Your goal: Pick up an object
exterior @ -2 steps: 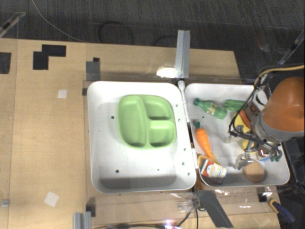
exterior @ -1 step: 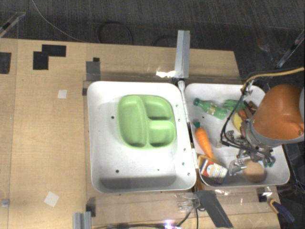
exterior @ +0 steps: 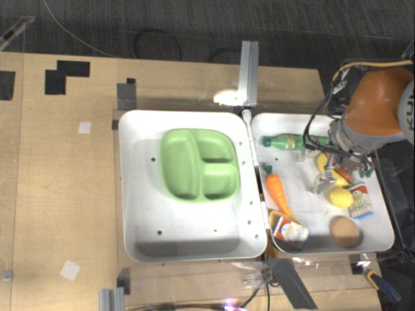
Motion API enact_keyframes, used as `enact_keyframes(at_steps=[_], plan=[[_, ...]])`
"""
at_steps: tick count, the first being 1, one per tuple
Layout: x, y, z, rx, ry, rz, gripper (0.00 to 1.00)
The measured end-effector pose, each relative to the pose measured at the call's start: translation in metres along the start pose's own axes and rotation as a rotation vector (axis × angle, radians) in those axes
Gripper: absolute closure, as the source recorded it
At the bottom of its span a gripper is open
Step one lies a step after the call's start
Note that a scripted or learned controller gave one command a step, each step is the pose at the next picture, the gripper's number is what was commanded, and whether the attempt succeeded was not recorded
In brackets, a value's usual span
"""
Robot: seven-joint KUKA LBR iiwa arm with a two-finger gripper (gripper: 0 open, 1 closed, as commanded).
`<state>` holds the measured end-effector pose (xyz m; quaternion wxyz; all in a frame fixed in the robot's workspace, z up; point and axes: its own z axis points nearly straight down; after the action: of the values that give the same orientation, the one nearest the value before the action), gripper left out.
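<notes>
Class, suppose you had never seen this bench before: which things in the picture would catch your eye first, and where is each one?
The big green divided plate stands out, lying in the middle of the left bin. Next comes the arm's orange band at the right, with the gripper down in the right bin by a lemon. An orange carrot lies near that bin's left wall.

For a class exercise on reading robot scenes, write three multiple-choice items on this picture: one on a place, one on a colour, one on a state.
1. Where is the green divided tray?
A. left bin
B. right bin
C. bare bench

2. What colour is the carrot?
A. purple
B. orange
C. white

3. How is the green bottle posed?
A. standing upright
B. lying on its side
C. held above the bin

Key:
1 A, it sits inside the left bin.
2 B, it is plainly orange.
3 B, its length runs along the right bin floor.
</notes>
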<state>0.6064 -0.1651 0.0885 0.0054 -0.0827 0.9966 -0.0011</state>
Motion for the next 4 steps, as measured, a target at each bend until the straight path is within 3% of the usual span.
enact_keyframes(at_steps=[1, 2, 3, 4], plan=[[0.012, 0.008, -0.001, 0.001, -0.003, 0.029, 0.00], [0.049, 0.011, -0.002, 0.001, -0.005, 0.177, 0.00], [0.059, 0.075, -0.003, 0.000, -0.007, 0.264, 0.00], [0.057, 0.082, -0.003, 0.003, -0.007, 0.349, 0.00]])
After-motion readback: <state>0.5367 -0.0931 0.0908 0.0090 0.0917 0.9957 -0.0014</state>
